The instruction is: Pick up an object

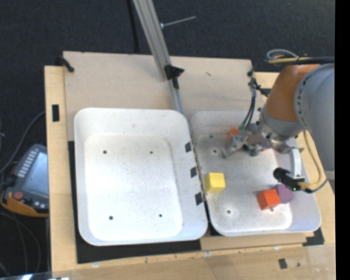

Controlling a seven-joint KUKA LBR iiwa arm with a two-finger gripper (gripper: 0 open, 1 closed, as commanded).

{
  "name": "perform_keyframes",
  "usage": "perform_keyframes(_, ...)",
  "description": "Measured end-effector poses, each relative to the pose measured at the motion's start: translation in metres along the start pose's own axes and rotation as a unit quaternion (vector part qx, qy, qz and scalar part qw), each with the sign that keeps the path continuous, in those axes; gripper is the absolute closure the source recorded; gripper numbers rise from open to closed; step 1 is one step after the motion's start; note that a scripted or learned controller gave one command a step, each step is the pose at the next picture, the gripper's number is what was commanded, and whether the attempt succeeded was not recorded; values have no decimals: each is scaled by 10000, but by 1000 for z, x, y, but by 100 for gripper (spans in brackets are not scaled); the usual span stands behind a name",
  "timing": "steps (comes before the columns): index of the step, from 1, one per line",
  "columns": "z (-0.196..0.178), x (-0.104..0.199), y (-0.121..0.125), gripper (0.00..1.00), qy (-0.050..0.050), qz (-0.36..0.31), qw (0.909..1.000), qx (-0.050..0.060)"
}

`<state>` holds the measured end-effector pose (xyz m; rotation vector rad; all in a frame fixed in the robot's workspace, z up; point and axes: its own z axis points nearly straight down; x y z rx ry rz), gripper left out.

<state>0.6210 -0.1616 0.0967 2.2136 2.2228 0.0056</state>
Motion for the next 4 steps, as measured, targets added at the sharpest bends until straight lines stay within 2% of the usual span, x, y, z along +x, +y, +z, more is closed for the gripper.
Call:
perform_keyframes(1, 3, 18, 47, 0, 8, 104, 9991, 410)
perform_keyframes(2, -7, 16, 45, 100, 5, 79, 9991, 414)
perform_keyframes(3, -49, 74, 50, 100, 1, -7, 10000, 6)
perform_keyframes(4, -57, 70, 49, 100, -10, -1, 10000, 22)
